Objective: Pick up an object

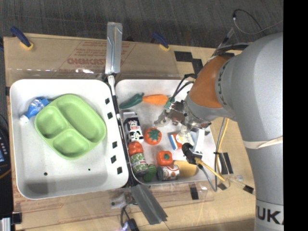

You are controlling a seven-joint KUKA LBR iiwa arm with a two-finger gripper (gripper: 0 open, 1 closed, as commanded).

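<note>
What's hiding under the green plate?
A blue thing pokes out from beneath the green plate's upper-left edge in the left bin. What it is and how far it reaches under stay hidden; the plate covers the rest.

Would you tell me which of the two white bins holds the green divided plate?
The left bin; the green divided plate lies there, while the right bin holds small toy foods.

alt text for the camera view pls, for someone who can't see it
A grey robot arm with an orange band reaches from the right over the right white bin, its gripper hanging above toy food including a carrot and a tomato. The left white bin holds a green divided plate.
</note>
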